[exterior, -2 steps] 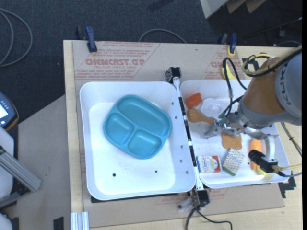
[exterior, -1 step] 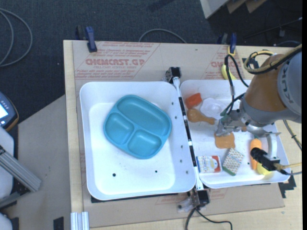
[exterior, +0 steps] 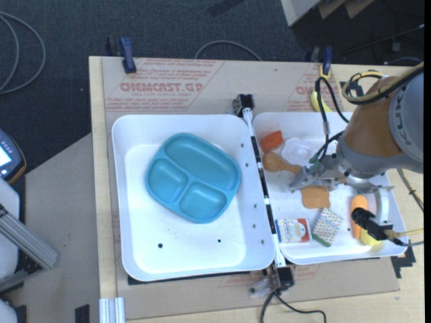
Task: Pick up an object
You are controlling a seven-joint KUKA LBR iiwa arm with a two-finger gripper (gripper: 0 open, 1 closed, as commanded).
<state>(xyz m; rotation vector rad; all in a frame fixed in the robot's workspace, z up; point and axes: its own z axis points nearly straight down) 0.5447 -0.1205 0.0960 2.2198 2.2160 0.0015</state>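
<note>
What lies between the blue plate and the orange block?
In the camera view, between the blue plate and the orange block run the bins' adjoining white rims.

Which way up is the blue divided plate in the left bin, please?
Right side up. The blue divided plate lies flat in the left bin with its three hollow compartments facing the camera.

Red print runs across the far strip of the brown board (exterior: pixel 161 86) covering the surface: the large line reads "CHEMCAST GP", with smaller red lines above and below it too fine to read. The same red print recurs toward the far right corner, partly hidden and illegible.
</note>
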